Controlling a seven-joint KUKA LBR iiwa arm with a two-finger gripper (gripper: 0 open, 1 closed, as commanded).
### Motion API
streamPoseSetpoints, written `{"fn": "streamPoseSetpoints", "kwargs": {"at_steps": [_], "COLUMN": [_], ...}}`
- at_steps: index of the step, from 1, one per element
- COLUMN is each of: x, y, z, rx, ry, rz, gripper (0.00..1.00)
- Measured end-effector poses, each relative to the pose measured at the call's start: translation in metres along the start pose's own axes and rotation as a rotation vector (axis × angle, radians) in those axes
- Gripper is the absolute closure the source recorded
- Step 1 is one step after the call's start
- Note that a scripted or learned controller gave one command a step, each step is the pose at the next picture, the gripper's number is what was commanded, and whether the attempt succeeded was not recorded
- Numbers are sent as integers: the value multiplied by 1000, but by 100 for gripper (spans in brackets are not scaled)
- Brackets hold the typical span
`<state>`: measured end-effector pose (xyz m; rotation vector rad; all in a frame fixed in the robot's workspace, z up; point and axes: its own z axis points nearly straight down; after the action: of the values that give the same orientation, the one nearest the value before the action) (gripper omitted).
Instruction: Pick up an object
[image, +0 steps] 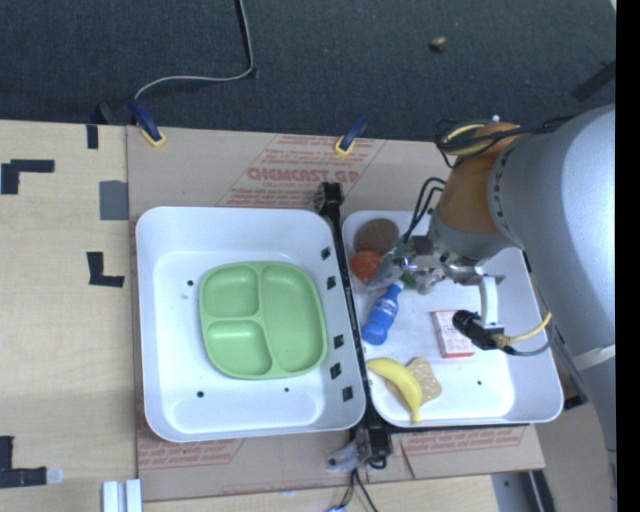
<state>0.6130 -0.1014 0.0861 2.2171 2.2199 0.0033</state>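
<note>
Closest to me in the right bin (520, 400), a banana (398, 382) lay along the front wall beside a tan biscuit-like piece (428, 378). Beyond it the blue bottle (382, 314) ran lengthwise on a slant, its cap aimed up and right at the hand (418, 270). The hand hung just past that cap; I could not tell its grip. A red-and-white box (450, 334) sat right of the bottle.
</note>
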Motion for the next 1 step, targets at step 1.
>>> {"fn": "streamPoseSetpoints", "kwargs": {"at_steps": [1], "x": [8], "y": [47], "z": [-13], "rx": [4], "ry": [1], "rz": [-1], "gripper": [0]}}
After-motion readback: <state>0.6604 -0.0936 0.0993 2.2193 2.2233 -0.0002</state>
